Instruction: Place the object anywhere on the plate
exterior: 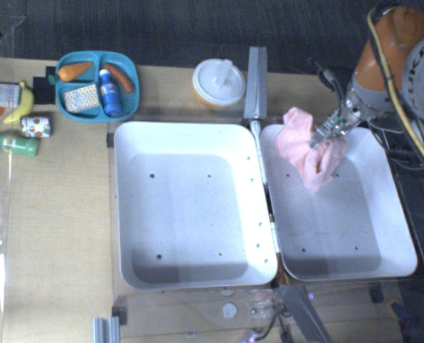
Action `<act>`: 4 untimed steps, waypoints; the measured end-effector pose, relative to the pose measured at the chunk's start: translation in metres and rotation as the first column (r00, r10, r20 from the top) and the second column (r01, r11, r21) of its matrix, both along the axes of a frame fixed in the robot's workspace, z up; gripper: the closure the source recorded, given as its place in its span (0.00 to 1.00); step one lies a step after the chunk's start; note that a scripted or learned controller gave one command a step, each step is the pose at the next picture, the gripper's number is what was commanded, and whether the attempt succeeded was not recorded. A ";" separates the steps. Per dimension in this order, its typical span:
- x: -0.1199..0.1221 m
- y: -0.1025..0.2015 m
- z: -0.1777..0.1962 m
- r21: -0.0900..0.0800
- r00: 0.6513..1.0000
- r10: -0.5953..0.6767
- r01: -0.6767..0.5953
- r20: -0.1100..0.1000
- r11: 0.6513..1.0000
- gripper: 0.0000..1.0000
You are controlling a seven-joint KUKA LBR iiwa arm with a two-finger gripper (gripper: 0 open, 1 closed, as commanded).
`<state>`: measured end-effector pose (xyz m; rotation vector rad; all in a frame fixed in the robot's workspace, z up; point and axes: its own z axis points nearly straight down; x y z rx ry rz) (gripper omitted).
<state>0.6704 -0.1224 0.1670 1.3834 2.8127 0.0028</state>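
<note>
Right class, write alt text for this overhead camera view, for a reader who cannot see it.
A robot gripper pinches a pink cloth above the right white bin. The left white bin sits alongside, and a blue divided plate of toy food lies beyond it.

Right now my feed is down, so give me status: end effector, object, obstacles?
End effector at crumpled pink cloth, right white bin. Grasp unconfirmed. Nothing blocking.

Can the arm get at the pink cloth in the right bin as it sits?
Probably yes. The pincer is already at the pink cloth, in the upper part of the right bin, with nothing lying over the cloth or between them.
</note>
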 end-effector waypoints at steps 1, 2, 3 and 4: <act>0.002 0.002 0.053 0.001 1.000 0.006 -0.006 0.001 1.000 1.00; -0.012 0.044 0.059 0.000 0.916 0.400 -0.400 -0.002 0.916 1.00; -0.020 0.096 0.049 0.000 0.688 0.726 -0.726 -0.003 0.688 1.00; -0.033 0.144 0.063 -0.002 0.612 0.791 -0.791 -0.001 0.612 1.00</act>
